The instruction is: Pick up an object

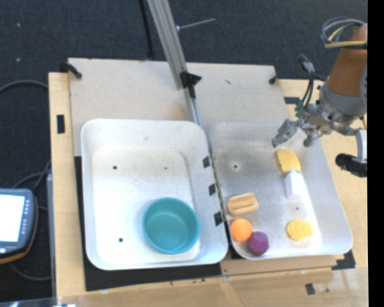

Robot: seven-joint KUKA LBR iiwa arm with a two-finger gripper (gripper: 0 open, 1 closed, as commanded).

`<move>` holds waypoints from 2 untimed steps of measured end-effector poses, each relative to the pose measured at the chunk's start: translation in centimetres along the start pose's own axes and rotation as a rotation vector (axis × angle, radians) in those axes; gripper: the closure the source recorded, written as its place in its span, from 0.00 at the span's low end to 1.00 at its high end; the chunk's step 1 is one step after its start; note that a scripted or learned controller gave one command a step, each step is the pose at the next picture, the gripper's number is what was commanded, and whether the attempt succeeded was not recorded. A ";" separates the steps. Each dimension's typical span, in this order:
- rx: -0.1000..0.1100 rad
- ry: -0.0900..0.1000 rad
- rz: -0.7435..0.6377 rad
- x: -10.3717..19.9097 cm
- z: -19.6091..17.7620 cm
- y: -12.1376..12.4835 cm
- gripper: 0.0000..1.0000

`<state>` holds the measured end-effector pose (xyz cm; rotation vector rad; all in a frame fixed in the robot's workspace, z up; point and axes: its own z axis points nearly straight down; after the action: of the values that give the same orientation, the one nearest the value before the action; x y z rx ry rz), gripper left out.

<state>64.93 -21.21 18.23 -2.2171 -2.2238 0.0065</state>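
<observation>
My gripper hangs over the far right part of the right bin, its two fingers spread open with nothing between them. Just below it lies a yellow and white object. Nearer the front of that bin are a tan bread-like piece, an orange ball, a purple ball and a ridged yellow piece. A teal bowl sits at the front of the left bin.
A slanted metal post runs from the top down to the gap between the bins. A tablet rests at the left edge, off the bench. Cables trail on the dark floor at left.
</observation>
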 end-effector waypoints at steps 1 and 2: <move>0.000 0.000 0.003 -0.9 5.8 -0.6 0.00; -0.009 -0.004 0.001 -1.0 4.2 -0.3 1.00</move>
<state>64.58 -22.25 14.02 -2.2249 -2.2285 0.0010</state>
